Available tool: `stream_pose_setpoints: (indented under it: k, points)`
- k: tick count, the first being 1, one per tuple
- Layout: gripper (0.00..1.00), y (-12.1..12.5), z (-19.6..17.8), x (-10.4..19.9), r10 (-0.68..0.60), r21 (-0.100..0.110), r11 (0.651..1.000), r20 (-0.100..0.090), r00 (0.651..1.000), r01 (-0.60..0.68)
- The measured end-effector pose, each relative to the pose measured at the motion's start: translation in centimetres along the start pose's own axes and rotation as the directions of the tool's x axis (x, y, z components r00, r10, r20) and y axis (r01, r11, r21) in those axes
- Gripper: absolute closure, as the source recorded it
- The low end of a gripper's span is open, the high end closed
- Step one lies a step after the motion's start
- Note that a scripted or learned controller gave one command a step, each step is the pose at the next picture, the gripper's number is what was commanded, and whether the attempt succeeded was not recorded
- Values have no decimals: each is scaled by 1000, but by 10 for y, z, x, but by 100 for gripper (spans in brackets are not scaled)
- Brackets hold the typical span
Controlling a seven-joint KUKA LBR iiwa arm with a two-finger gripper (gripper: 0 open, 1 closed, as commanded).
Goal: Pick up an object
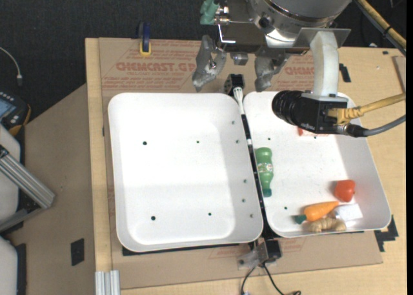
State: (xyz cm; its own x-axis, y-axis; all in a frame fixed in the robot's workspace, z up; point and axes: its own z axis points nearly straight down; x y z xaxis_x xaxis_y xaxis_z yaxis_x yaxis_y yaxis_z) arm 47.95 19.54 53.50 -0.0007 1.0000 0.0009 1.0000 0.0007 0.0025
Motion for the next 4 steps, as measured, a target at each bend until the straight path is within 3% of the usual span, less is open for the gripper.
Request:
stream_pose_setpoints:
  k: [1, 2, 3, 4]
  points:
    - [0, -1, 36, -20, 4, 9, 1000, 3, 1000, -4]
    - [100, 0, 23, -19, 2, 2, 1000, 0, 1000, -2]
    - [100, -1, 10, 32, -5, -1, 1000, -2, 1000, 5]
    - [100, -3, 199, -1, 5, 21, 1000, 9, 1000, -5]
